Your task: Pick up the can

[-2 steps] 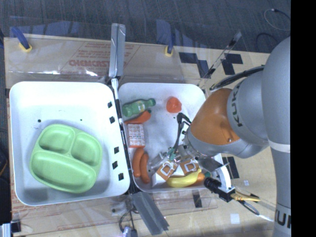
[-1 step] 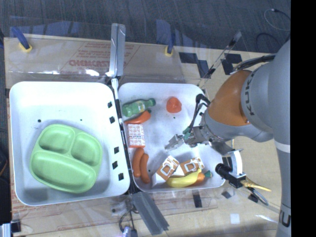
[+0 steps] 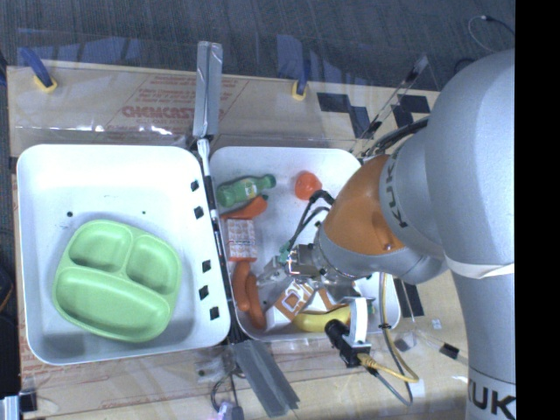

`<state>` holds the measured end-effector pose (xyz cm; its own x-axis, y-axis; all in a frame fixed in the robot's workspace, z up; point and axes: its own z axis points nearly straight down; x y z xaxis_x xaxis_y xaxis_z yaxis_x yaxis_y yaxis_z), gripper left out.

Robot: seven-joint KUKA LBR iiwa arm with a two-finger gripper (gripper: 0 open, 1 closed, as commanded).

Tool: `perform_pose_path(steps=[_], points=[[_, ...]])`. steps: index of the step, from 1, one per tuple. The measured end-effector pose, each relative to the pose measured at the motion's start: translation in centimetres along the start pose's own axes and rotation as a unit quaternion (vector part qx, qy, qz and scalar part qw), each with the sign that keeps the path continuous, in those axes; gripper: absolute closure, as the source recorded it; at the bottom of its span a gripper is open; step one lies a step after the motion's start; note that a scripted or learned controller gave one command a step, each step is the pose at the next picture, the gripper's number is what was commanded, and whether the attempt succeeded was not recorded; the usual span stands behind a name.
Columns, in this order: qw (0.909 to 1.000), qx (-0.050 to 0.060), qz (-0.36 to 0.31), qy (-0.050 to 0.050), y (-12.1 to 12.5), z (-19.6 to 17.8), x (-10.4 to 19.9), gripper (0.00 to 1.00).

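can (image 3: pixel 241 238): lying on its side along the left wall of the right bin (image 3: pixel 343 159), red and white label up
tool (image 3: pixel 293 280): down low in the right bin, just right of the can, can't tell how it's set or if it's got anything
around it: green bottle (image 3: pixel 245 187) and orange ball (image 3: pixel 307 184) up top, hot dog (image 3: pixel 248 294) and banana (image 3: pixel 315 321) at the front
left bin (image 3: pixel 35 166): green divided plate (image 3: pixel 117 278) sitting in it
arm (image 3: pixel 411 208): coming in from the right, orange band over the bin

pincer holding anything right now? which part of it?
Cannot tell. The pincer is low in the right bin, over the can side clutter; wrist hides any hold.
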<state>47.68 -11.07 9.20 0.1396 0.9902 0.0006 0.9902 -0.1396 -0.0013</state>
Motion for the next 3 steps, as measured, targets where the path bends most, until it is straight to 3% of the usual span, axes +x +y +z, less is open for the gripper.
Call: perform_pose_path(steps=[1,2,3], points=[[1.0,0.001,0.0,0.0,2.0,-4.0,-3.3,0.0],[0.9999,0.002,-0.011,0.001,0.7,-3.7,-5.6,0.0],[0.9915,-0.002,-0.13,0.001,0.2,-1.3,-0.4,0.0]])
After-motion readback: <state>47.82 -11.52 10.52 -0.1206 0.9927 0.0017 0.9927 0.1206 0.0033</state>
